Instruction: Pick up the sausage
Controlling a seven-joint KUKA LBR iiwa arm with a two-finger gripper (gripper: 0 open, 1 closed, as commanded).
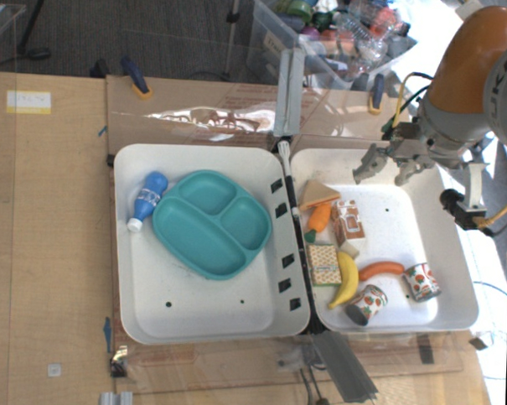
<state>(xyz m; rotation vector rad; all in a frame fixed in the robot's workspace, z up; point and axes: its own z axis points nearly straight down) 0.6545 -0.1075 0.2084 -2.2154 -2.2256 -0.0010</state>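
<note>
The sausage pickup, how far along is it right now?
Nothing looks done yet: the sausage lies on the right bin floor between the banana and a patterned cup. In hand: the gripper hangs open above the bin's far edge, holding nothing. Left: move over the sausage, descend, grasp, lift.

The gripper (387,168) hangs over the far edge of the right bin (451,282), its two fingers (366,166) spread apart with nothing between them. Below it and well apart, toward the near side, lies the orange sausage (381,268), with a yellow banana (347,280) just to its left and two patterned cups (421,281) beside and below it. Further left of the gripper, across the divider, the left bin (148,310) holds a teal sectioned plate (212,223) and a blue bottle (146,199).
</note>
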